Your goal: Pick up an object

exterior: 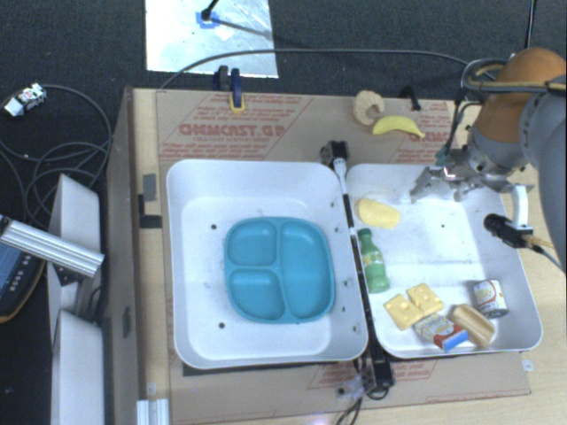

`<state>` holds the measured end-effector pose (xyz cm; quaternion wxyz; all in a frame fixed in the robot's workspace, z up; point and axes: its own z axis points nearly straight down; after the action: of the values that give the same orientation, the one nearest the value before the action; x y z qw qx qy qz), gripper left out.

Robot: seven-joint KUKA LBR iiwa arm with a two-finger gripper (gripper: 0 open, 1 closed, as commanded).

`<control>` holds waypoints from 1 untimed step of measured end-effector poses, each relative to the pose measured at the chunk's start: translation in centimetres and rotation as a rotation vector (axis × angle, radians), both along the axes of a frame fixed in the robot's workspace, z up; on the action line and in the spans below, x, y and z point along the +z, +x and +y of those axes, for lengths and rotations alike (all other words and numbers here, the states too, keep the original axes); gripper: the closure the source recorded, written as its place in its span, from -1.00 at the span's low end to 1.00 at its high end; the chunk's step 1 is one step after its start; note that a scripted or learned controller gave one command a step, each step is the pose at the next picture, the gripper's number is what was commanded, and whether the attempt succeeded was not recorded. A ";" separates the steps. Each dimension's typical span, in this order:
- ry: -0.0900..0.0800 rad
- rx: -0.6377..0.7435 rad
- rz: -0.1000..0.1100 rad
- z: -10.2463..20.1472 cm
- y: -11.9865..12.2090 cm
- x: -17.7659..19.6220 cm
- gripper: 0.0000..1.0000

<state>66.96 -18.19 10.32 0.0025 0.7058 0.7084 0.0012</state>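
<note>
Cardboard-topped bench, right bin [505, 264]: the gripper [428, 182] hovers spread and empty near its back-left corner, just beside a yellow lemon-like toy [378, 212] (probably light, smooth, best pinched across its narrow middle).

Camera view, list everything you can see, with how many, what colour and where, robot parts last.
Bins: two, white, side by side on the bench.
Divided tray: one, blue, in the left bin.
Bottle: one, green, right bin, along its left wall.
Lemon-like piece: one, yellow, right bin, upper left.
Cheese pieces: two, yellow, right bin, near front.
Can: one, silver, right bin, front right.
Banana: one, yellow, on cardboard behind the right bin.
Arm: one, grey and orange, from the right.
Gripper: one, over the right bin's back.
</note>
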 end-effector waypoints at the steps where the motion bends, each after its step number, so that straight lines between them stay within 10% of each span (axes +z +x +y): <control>1: 0.002 -0.003 0.005 0.1 -10.1 -1.9 -1.00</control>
<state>56.82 -18.07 8.42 0.0002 0.7069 0.7073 0.0000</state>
